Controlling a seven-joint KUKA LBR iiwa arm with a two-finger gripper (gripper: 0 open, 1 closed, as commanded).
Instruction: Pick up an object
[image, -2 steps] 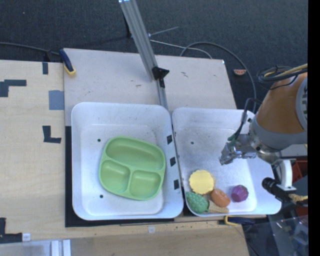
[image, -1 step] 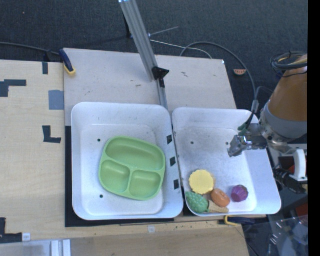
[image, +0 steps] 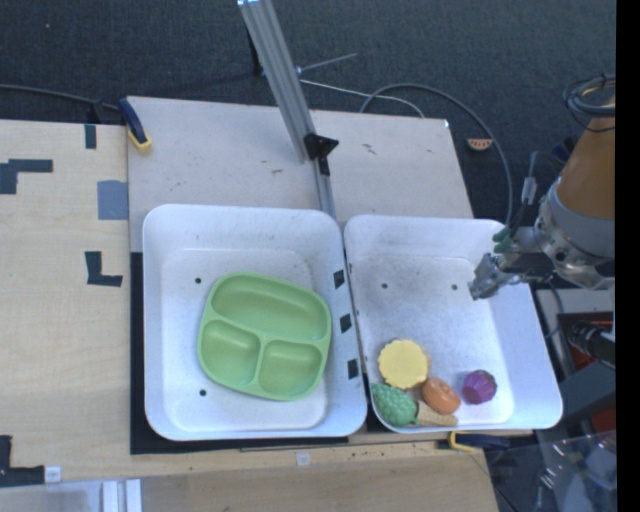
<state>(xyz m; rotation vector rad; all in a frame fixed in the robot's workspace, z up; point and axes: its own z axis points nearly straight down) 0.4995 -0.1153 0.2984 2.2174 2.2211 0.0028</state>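
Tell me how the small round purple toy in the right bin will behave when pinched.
The small round purple toy looks ball-like, so it may roll away if nudged. It looks smooth, so it could slip. It sits apart from the orange piece, leaving room on that side.

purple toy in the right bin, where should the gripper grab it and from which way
Take the purple toy across its round middle, coming straight down from above. It sits apart from the orange piece, with bare bin floor around it, so fingers likely fit either side. The bin wall to its right makes a side approach awkward. The gripper hangs further back.
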